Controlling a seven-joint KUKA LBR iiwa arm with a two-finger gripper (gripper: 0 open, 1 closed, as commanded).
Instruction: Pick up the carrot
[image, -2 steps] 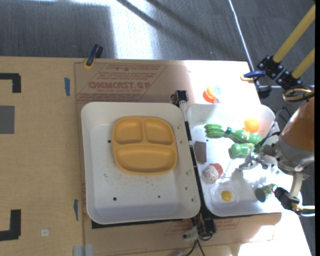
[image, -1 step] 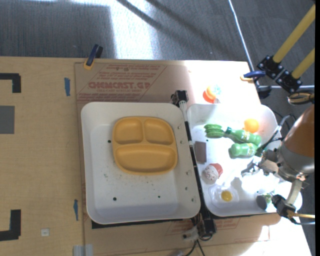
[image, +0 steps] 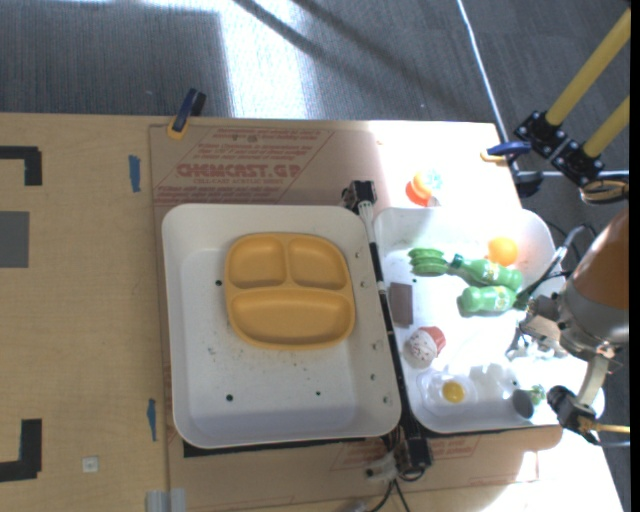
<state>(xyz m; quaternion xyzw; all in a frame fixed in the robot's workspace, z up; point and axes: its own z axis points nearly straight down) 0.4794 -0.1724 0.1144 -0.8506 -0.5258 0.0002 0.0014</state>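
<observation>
Pick not yet done: small orange plastic carrot with pale green top (image: 425, 187) lies on bench beyond right white bin (image: 540, 232), well apart from gripper (image: 545, 350), whose grip state cannot be told.

tray (image: 290, 290) in left bin (image: 190, 330) | toys in right bin (image: 540, 235)

Robotics lab: cardboard-topped bench (image: 80, 300) w/ blue tape marks, two white bins (image: 190, 330), tripod legs (image: 590, 70)
</observation>
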